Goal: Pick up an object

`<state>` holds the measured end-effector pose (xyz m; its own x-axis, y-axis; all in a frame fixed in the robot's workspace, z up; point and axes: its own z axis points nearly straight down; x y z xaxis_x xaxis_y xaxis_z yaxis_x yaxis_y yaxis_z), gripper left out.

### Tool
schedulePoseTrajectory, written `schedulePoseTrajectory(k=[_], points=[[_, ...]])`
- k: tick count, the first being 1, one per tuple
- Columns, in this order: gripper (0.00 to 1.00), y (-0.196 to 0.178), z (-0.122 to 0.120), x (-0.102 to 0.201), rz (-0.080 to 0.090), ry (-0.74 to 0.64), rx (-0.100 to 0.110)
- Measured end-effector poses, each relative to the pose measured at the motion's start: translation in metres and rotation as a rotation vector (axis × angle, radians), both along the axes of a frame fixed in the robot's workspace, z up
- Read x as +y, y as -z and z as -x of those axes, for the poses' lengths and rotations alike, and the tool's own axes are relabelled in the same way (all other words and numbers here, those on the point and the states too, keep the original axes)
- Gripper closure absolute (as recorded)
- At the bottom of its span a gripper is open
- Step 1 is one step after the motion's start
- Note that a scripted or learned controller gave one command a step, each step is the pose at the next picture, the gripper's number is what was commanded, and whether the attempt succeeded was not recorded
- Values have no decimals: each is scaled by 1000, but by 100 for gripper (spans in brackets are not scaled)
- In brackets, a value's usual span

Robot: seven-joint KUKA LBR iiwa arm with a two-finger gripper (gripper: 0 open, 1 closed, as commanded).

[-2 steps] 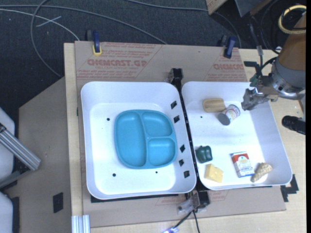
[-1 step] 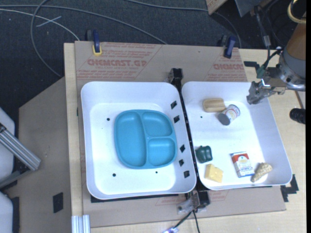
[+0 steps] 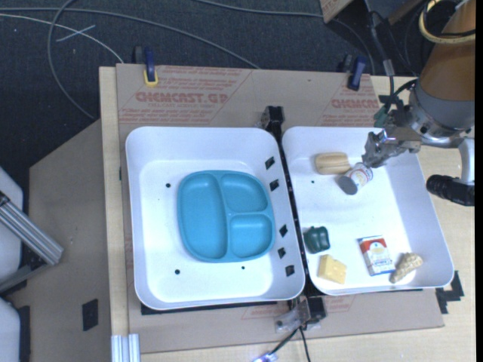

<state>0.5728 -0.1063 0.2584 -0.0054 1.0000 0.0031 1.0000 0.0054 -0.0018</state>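
While the arm reaches in from the right, its gripper hangs low over the far part of the right bin; whether it is released or clenched I cannot tell. Just beside it on the near side lies a small bottle with a grey cap, tilted on the bin floor, and it is unclear whether the two touch. Left of the gripper rests a tan bread roll. Nearer in the same bin sit a dark green block, a yellow cheese wedge, a small red and white box and a pale lumpy piece at the near right corner. In the left bin lies a blue divided plate with three compartments. Both bins rest on a cardboard sheet held by clamps at the far edge.
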Motion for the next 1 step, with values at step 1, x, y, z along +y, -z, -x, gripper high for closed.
schedulePoseTrajectory(k=[1], points=[[100, 3, 20, 58, 0, 0, 2]])
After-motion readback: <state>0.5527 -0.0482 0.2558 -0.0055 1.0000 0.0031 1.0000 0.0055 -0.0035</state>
